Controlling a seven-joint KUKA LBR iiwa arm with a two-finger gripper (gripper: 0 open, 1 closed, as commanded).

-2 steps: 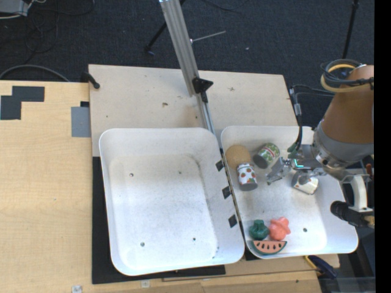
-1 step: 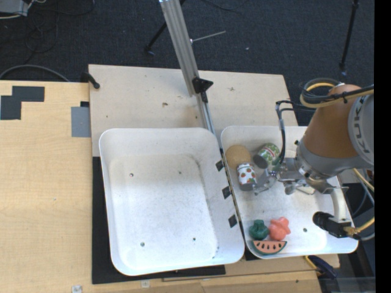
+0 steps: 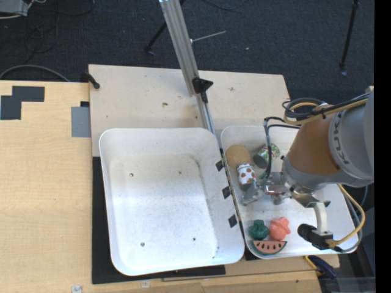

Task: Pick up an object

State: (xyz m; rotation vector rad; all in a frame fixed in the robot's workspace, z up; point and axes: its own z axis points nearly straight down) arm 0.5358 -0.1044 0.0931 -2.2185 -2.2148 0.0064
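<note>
While the arm (image 3: 327, 148) reaches in from the right, its gripper (image 3: 252, 191) sits low inside the right-hand bin (image 3: 342, 221), close to that bin's left wall. Whether the claw is released or clenched cannot be told from this angle; nothing is plainly seen between its tips, so no grasp can be claimed.

Candidate objects all lie in the right bin. A tan cylinder (image 3: 237, 155) rests at the upper left, with a small white piece spotted red (image 3: 246, 174) just below it and nearly touching the gripper. A green and pale object (image 3: 269, 154) lies partly behind the wrist. Toward the near rim sit a green toy (image 3: 259, 229), an orange-pink toy (image 3: 280, 227) beside it, and a watermelon slice (image 3: 269, 246) just beneath both. The left bin (image 3: 122, 145) holds no candidates.

The step in hand appears to be the descent and closing on the spotted piece. The next move likely calls for a firm closure, then a straight lift clear of the neighbouring cylinder and the wall.
</note>
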